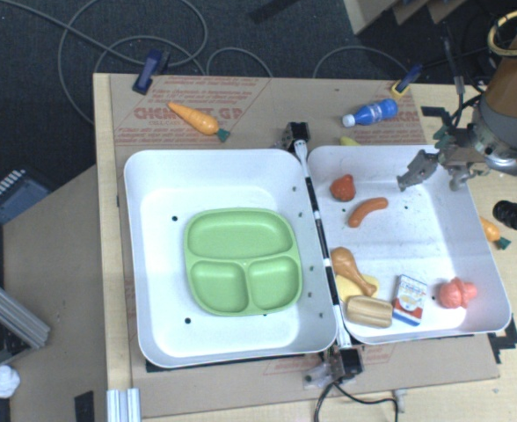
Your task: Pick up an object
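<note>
Bread roll [368, 311] lies nearest — arm reaches from right, gripper [436, 172] spread, ungrasping, over right bin [469, 236].

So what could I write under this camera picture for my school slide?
Robot gripper hovers over the right bin of toy food, near a sausage, while a green divided plate sits in the left bin.
</note>
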`<state>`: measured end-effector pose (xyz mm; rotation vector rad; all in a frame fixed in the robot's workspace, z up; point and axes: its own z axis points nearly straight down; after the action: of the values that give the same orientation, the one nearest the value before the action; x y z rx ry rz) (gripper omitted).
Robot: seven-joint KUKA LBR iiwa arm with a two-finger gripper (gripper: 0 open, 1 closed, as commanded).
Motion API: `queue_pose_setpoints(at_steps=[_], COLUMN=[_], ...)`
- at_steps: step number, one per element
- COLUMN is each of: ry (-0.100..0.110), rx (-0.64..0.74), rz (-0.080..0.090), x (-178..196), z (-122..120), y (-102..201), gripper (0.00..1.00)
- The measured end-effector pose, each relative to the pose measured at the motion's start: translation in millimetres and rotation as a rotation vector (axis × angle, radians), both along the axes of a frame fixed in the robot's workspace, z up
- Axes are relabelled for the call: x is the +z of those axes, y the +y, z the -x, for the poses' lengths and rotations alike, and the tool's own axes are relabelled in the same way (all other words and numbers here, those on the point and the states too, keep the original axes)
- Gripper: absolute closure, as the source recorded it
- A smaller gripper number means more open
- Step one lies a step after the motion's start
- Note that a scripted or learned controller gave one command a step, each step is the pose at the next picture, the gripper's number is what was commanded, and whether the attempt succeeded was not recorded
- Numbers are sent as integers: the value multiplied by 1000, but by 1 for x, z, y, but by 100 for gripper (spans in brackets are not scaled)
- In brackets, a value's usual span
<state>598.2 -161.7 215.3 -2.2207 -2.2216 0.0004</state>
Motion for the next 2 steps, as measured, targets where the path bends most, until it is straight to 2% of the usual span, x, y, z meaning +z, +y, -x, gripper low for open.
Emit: queue_pose_setpoints(at_steps=[1, 2], ry=[2, 1], rx=[1, 1], rz=[-2, 0], x=[-75, -131], z=[-37, -43], y=[65, 68], gripper=[0, 0])
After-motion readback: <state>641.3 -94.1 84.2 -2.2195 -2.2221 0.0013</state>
